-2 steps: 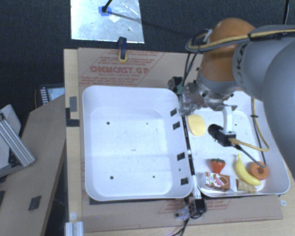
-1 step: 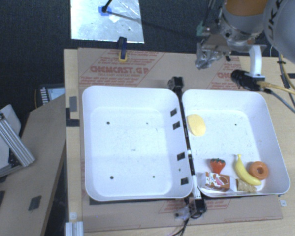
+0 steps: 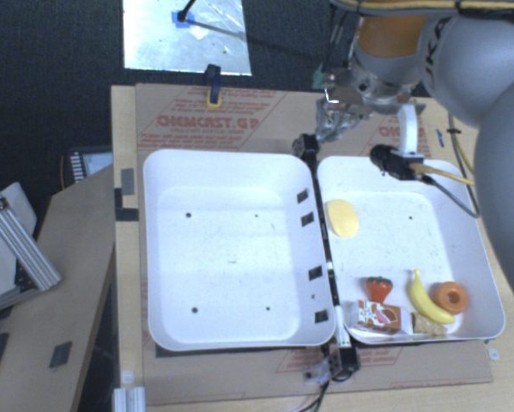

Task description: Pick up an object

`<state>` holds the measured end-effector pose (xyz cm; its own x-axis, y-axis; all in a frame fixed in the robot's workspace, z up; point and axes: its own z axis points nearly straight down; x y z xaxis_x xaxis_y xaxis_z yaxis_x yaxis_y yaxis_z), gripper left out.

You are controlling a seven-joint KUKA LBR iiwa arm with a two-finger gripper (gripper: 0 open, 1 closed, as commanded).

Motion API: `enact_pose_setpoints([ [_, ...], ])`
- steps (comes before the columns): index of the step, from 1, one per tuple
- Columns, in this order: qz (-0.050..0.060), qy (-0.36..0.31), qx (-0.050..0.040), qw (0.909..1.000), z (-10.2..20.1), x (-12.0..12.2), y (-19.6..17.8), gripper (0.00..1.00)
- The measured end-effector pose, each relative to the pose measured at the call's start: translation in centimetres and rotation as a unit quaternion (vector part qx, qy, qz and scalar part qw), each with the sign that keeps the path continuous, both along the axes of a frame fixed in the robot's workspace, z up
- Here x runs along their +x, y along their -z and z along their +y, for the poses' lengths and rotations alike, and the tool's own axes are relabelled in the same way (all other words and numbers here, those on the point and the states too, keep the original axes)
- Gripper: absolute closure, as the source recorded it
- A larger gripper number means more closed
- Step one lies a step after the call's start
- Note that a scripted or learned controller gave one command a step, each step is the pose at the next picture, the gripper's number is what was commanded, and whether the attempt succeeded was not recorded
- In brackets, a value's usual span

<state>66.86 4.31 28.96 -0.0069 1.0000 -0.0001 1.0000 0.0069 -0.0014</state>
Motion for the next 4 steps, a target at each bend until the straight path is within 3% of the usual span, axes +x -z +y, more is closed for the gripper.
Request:
enact_pose_setpoints([
  [1, 0.004, 0.0, 0.0003, 1.0, 2.4, -0.6, 11.3, 1.0],
  [2, -0.003, -0.001, 0.001, 1.0, 8.2, -2.9, 5.5, 1.0],
  [3, -0.002, -0.001, 0.0016, 1.0, 14.5, -5.5, 2.1, 1.0],
  [4, -0.007, -0.001, 0.0025, 1.0, 19.4, 0.2, -3.9, 1.0],
])
